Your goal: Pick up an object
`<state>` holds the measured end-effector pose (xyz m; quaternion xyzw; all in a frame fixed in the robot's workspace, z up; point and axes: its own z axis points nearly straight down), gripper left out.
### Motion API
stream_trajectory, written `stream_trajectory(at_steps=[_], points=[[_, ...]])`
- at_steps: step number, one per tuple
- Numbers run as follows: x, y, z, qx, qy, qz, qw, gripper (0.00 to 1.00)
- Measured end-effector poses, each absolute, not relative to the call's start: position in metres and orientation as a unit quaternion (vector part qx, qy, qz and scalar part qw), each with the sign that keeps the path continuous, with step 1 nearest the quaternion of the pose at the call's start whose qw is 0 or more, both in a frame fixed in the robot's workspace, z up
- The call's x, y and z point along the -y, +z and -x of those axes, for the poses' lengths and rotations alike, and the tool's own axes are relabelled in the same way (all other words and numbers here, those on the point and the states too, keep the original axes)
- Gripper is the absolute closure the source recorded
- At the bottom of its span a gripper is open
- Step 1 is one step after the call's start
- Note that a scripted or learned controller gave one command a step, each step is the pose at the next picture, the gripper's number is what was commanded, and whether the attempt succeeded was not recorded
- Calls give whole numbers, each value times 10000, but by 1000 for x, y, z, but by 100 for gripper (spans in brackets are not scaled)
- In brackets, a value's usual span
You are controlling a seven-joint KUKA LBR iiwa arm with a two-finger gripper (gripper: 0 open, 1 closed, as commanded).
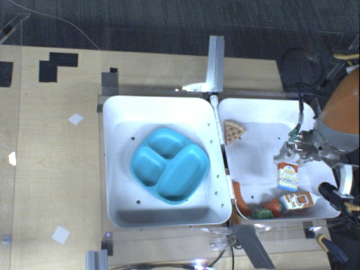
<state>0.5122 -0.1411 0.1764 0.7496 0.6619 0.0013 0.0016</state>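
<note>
My gripper (291,152) hangs over the right bin (256,151), near that bin's right side. Directly below it in the picture is a small white and orange juice carton (287,177), whose top edge meets the gripper's metal tip. Whether the carton is gripped or just lies under the gripper cannot be made out. A second orange carton (297,201) lies near the bin's front right corner. Along the front wall are a red sausage-like piece (239,198), a green piece (261,212) and a red piece (274,206). A tan waffle wedge (233,131) lies at the back left.
The left bin (121,151) holds a blue divided plate (170,165). A metal post (216,61) rises behind the wall between the bins. Cables and the arm's orange band (343,108) crowd the right edge.
</note>
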Motion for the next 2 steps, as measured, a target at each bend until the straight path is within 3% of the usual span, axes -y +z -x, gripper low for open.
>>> stream_trajectory(at_steps=[1,2], points=[[112,150,-505,-7763,12,-6303,17,100],[120,193,-542,-7115,11,-7027,16,100]])
